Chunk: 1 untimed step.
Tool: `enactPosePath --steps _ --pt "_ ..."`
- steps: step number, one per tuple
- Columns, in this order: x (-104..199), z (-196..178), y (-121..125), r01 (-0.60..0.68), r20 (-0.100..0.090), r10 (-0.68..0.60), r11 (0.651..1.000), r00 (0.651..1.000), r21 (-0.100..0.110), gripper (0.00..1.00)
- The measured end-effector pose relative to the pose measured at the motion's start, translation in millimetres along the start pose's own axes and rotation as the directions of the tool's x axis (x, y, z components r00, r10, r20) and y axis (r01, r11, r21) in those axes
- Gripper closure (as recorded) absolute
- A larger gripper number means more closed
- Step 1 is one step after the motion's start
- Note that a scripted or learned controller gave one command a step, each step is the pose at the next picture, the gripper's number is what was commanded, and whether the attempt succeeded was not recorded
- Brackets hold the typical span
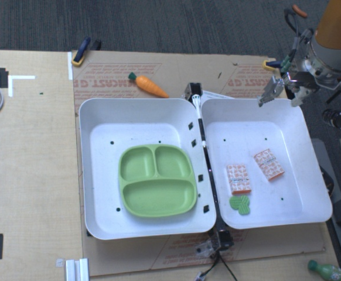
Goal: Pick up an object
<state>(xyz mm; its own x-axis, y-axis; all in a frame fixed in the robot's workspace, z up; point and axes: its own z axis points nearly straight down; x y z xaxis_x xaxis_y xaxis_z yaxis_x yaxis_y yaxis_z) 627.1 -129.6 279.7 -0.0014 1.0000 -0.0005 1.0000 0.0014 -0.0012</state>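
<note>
In the right bin [287,134] lie two small orange-and-white boxes, one [238,178] near the middle and one [268,164] to its right. A small green leafy piece [239,204] lies just below the first box. My gripper [282,95] hangs over the right bin's far rim, well above and beyond these things. It is open with nothing between its fingers [269,94].
The left bin [100,134] holds a green divided plate [157,180]. A toy carrot [149,85] lies on the cardboard behind the bins. A blue-and-yellow tool [81,50] lies at the back left, and a green bottle [328,269] at the bottom right.
</note>
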Motion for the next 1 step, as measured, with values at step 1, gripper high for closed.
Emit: enactPosePath --steps 1 --pt "12.9 114.4 -74.1 -0.063 0.0 0.063 0.998 0.998 0.0 0.0"
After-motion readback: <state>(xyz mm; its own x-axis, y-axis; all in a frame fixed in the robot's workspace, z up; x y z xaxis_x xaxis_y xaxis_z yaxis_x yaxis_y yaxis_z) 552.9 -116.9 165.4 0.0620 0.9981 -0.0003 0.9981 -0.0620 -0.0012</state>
